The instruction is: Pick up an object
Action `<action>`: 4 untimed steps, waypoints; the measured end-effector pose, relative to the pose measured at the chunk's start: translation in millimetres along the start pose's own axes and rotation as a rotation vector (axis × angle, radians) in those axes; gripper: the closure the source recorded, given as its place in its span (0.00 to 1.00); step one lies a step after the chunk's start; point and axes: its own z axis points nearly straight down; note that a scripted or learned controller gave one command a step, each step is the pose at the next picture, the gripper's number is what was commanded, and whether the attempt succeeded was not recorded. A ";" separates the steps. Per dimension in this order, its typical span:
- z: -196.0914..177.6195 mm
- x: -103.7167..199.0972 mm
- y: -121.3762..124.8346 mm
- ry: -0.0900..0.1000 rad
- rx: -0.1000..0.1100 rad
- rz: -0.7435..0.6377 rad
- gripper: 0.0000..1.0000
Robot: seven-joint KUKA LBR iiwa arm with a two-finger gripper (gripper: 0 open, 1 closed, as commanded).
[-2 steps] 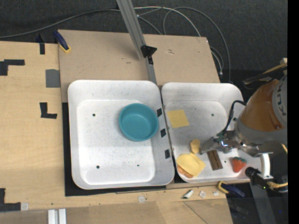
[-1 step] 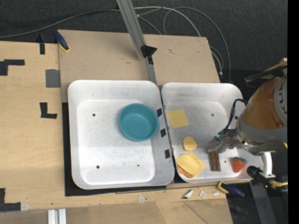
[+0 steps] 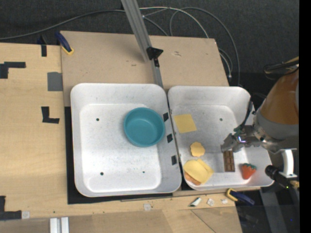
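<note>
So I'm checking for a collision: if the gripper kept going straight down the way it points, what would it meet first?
Probably the brown bar. The gripper hangs just above its upper end in the right bin. Depth is hard to judge from this slant, so it might land on the bin floor beside the bar instead.

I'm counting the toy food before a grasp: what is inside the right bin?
The right bin holds a flat yellow square, a small yellow piece, a burger, a brown bar and a strawberry. The gripper covers the floor beneath it.

Teal bowl (image 3: 144, 126), pale yellow square (image 3: 185, 123), brown bar (image 3: 229, 161), red-orange strawberry (image 3: 249, 171), speckled white bins (image 3: 87, 101)
</note>
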 end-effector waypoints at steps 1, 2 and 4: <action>-44.1 -2.1 -5.0 0.000 0.001 0.001 1.00; -87.7 -2.8 1.7 -0.001 0.000 0.000 1.00; -94.9 101.9 40.0 0.003 0.004 -0.005 1.00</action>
